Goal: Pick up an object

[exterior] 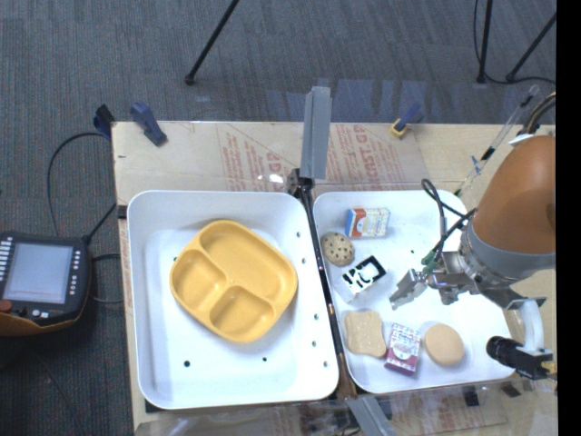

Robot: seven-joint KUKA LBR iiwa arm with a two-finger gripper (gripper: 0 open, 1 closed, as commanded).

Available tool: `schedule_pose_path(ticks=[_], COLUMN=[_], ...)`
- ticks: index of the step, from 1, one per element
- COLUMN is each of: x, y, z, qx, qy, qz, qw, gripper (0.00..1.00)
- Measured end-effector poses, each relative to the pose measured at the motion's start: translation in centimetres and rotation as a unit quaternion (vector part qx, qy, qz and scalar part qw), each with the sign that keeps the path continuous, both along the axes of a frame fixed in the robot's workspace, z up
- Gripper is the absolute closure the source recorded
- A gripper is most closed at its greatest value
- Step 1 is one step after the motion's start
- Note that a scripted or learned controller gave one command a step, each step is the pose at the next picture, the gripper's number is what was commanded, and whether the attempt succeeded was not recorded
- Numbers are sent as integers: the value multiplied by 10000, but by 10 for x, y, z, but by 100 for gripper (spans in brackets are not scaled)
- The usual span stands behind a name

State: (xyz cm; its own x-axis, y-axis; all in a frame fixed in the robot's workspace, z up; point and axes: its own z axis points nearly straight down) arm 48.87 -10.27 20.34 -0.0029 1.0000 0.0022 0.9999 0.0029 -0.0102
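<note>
The camera view shows two white bins side by side on the bench (227, 157). The left bin (150, 334) holds one thing: a yellow plate with three compartments (233, 280), lying a little turned. The right bin (399, 384) holds six small things. At the far side lies one small carton, white with orange and blue (367, 222). Just to its near left is one round speckled cookie (337, 248), and near that is one black and white piece (363, 274). Along the near side there are three things in a row: one slice of toast (365, 332) at the left, one small red and white packet (403, 348) in the middle, touching or almost touching the toast, and one round tan bun (444, 344) at the right.

The arm (516, 209) comes in from the right, over the right bin. The hand (407, 289) points to the left and hangs above the bare middle of this bin. Whether its fingers are wide or narrow, I cannot tell, and nothing is seen between them. The black and white piece lies just left of the hand; the packet and the bun lie on its near side, the carton on its far side.
</note>
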Motion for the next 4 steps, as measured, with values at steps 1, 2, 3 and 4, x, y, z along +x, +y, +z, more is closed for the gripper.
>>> schedule_pose_path(ticks=[1,2,3,4], x=[50,112,93,93], y=[11,-2,20,17], z=[54,-86,-121,-114], qx=[-12,-14,-9,-8], qy=[-28,-57,4,28], qz=[-508,-365,-1116,-1138], qw=[9987,9993,9938,9935], gripper=[0,0,0,100])
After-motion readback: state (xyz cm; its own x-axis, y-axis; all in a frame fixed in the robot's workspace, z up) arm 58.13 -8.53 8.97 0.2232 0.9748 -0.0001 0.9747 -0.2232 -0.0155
